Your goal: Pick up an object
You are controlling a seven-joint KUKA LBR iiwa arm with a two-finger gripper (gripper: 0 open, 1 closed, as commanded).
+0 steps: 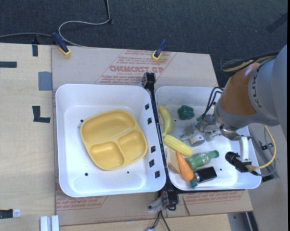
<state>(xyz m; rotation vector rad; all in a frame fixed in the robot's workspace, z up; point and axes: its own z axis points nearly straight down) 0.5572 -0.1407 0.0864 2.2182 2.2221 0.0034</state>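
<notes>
A yellow divided tray [114, 139] with 3 compartments lies tilted in the left white bin [68, 177]. Both bins sit on a cardboard sheet [130, 67] printed with red lettering, held at its far edge by 2 yellow-and-blue clamps [61, 45]. A thin cable [82, 24] loops over the dark floor [183, 13] beyond. Black tape marks [39, 114] dot the wooden bench [17, 153].

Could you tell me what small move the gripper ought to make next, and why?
Probably a short descent with a slight shift toward the corn cob. The gripper sits low in the right bin with nothing visibly between its fingers, and the cob lies just beside it, apart from the green bottle.
</notes>
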